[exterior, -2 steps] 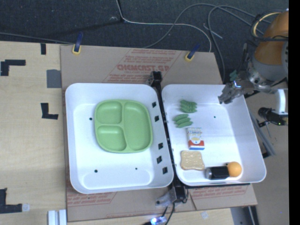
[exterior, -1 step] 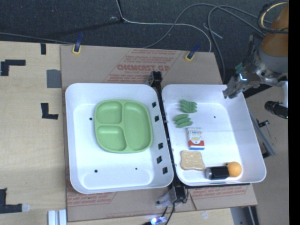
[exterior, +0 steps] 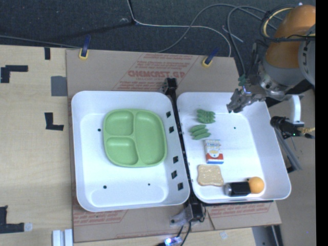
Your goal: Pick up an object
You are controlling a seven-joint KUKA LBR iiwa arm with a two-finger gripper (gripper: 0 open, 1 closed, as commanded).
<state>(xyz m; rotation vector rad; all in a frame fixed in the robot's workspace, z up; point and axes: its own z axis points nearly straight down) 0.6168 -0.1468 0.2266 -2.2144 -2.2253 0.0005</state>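
Over the right bin's [exterior: 266,137] far corner, gripper [exterior: 237,105] hangs, holding nothing; can't tell its opening. Below it in that bin: two green pods [exterior: 205,116], carton [exterior: 213,151], toast [exterior: 210,176], orange [exterior: 255,185]. Green plate [exterior: 135,138] in left bin [exterior: 87,152].

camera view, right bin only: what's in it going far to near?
Gripper over the far edge → upper green piece → lower green piece → small carton → toast → black-and-orange object by the near wall.
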